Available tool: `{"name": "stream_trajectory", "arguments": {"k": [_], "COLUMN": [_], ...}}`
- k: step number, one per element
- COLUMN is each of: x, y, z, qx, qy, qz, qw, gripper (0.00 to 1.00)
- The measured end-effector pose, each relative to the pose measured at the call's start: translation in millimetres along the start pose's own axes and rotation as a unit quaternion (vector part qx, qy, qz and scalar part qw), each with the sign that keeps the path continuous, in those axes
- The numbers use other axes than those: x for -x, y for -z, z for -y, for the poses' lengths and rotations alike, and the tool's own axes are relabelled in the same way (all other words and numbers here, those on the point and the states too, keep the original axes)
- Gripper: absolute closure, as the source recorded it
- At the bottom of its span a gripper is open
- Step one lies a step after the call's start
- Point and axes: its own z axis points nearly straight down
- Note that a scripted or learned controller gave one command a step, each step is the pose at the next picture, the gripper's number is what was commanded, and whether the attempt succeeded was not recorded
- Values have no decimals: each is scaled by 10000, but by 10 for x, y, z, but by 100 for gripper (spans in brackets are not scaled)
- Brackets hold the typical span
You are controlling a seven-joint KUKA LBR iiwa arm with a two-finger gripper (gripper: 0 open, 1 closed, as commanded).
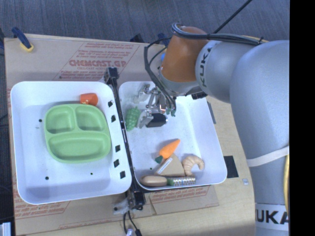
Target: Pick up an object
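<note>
My gripper [146, 109] hangs over the back left part of the right bin [206, 132], its metal fingers pointing left. A bumpy green toy [132, 118] lies right beside the fingertips, against the bin's left wall. I cannot tell whether the fingers touch it. Nearer the front of that bin lie an orange carrot [169, 149], a tan croissant [193, 163], a beige wedge [172, 168], a bread roll [153, 181] and a dark ridged stick [183, 181].
The left bin [24, 146] holds a green divided plate [76, 132] and a small red-orange toy [89, 99] behind it. A black clip rail [118, 127] runs between the bins. The grey arm [246, 82] covers the right side.
</note>
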Motion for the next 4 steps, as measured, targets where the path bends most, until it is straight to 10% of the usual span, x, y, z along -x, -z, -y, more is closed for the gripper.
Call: {"name": "stream_trajectory", "arguments": {"k": [3, 4], "x": [-168, -156], "y": [-2, 112], "z": [16, 41], "qx": [0, -29], "qy": [-520, -505], "qz": [-1, 14], "qw": [9986, 9987], "gripper": [0, 100]}}
